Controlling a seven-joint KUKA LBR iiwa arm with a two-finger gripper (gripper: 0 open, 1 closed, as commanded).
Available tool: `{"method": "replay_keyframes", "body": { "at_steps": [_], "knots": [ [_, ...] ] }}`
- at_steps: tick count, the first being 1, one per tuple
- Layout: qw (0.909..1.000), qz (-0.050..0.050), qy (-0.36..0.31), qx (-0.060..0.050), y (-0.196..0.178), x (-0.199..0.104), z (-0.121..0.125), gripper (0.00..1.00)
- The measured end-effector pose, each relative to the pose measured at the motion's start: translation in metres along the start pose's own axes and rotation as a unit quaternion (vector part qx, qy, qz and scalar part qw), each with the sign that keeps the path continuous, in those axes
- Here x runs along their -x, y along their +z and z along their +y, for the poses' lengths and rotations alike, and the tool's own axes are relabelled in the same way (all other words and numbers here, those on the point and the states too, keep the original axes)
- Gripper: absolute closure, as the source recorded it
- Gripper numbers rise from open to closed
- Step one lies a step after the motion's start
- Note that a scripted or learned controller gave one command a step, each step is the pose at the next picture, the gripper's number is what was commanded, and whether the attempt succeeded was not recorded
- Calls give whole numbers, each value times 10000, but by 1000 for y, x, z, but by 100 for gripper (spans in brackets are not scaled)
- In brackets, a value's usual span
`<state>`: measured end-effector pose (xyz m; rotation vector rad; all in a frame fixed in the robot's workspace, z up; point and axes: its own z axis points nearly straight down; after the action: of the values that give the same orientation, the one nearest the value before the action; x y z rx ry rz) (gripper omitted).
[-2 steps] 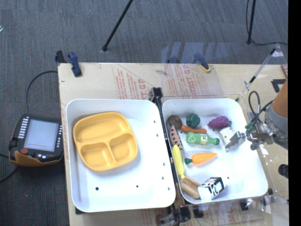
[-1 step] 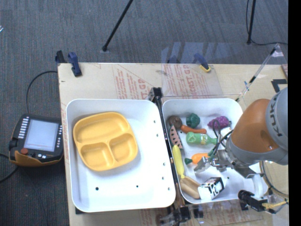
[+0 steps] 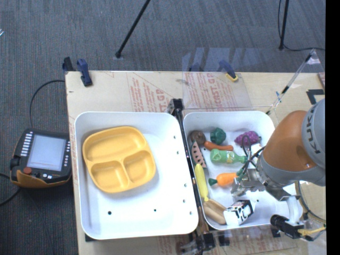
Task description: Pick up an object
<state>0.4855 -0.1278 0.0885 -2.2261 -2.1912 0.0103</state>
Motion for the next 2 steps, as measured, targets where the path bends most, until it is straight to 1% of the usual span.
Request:
{"method": "replay_keyframes", "body": {
  "at_steps": [1,2],
  "knots": [
    [9987,-34,497,80,-103,16,18,100],
    [9898,-18,1427,30,-102,-46,-12,100]
  ]
}}
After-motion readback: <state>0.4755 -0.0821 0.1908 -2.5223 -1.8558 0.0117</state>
